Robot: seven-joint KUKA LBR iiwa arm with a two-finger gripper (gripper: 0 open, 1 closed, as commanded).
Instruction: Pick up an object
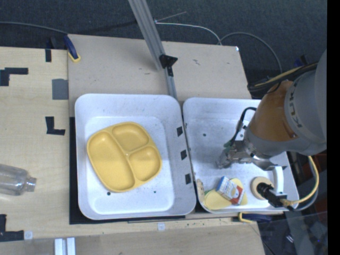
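Just nearside of the jaws, towards the front wall of the right bin (212,116), lie a small white packet (229,189) with red and blue print and a flat yellow piece (214,201). The two touch, and the packet overlaps the yellow piece's right end. Neither is between the jaws, and a strip of bare bin floor separates them from the tips.

Well to the left of the jaws, past the two inner walls, the left bin (159,102) holds a yellow divided plate (125,155) lying flat. Far to the left, a clear bottle (13,180) lies on its side on the bench (117,68). A metal rail (144,20) slants down from the top and ends near the rear corners where the bins meet, well behind the jaws.

The bin floor is open behind and to the left of the jaws. To the front, the packet and the yellow piece crowd the wall.

The arm (289,116) comes in over the bin's right wall, its orange band above the wrist, and bends down so the jaws sit low over the middle of the floor, tilted to the left. From this angle I cannot tell whether they are apart or together.
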